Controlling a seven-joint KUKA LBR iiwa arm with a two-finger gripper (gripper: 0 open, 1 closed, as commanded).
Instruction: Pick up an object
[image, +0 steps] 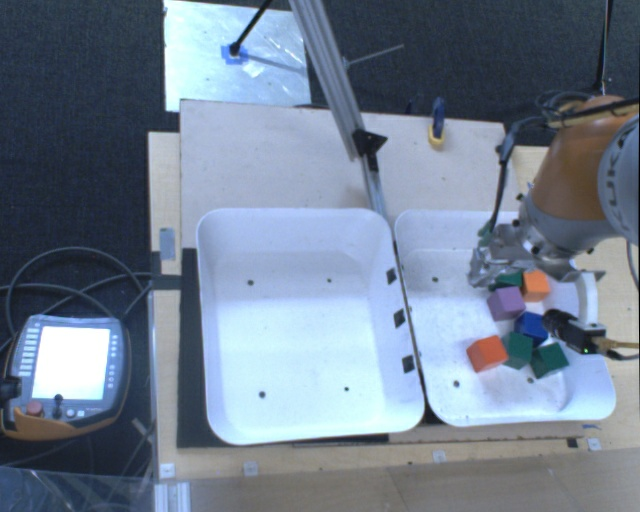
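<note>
Nearest the front edge of the right bin (600, 400), an orange cube (487, 353) and two dark green blocks (533, 355) are lying together, matte and sharp-cornered. Behind them a blue block (531, 325) and a purple cube (506, 302) are sitting. Farther back, toward the bin's far right side, the gripper (497, 266) is hanging just over another green block (509, 282) beside a smaller orange cube (536, 285); how its fingers stand cannot be told.

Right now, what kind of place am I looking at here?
Probably a robotics lab test bench, not a home or shop. A teach pendant lies by the bench, two white bins sit side by side, and the arm's pincer is down over small coloured blocks.
</note>
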